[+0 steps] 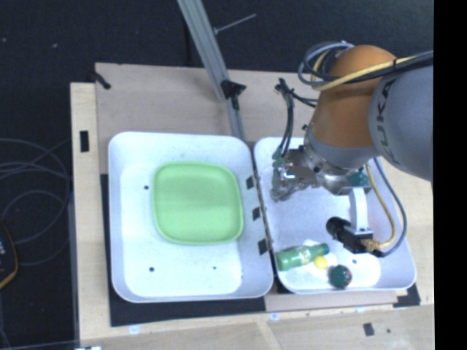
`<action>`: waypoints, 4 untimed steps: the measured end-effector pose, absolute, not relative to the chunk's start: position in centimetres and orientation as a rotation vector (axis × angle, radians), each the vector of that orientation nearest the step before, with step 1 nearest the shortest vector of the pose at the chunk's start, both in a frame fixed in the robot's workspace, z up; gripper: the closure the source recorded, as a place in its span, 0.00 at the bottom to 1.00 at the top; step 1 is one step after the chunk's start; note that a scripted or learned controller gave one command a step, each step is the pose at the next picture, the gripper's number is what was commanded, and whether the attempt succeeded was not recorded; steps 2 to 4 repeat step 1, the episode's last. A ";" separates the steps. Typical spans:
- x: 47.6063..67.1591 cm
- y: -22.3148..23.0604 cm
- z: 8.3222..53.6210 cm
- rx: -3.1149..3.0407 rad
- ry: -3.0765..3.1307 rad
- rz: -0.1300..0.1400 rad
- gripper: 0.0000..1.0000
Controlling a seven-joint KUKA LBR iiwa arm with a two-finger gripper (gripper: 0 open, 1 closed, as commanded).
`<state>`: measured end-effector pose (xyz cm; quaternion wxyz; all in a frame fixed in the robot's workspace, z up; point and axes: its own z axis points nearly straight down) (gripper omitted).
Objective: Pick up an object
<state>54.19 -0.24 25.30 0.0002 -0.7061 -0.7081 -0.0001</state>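
On the bench (87, 195) stand two shallow white bins. The left bin (124, 268) carries one flat light-green square plate (197, 202). The right bin (398, 272) carries three small things along its near edge: one green plastic bottle (300, 256) lying on its side, long axis along that edge, one small yellow ball (320, 263), one dark-green ball (339, 275). The one hand (283, 188) hangs near this bin's far-left corner, so the bottle lies toward the near edge from it. I cannot tell its state.

White letters run down the grey arm (408, 122) just right of its orange band (350, 100); they look like part of "KUKA", cut off at the edge. Nothing else is legible.
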 end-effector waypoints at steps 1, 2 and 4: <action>53.8 4.9 26.0 -2.217 -2.226 -0.002 1.00; 53.8 4.9 26.0 -2.217 -2.226 -0.002 1.00; 53.8 4.9 26.0 -2.217 -2.226 -0.002 1.00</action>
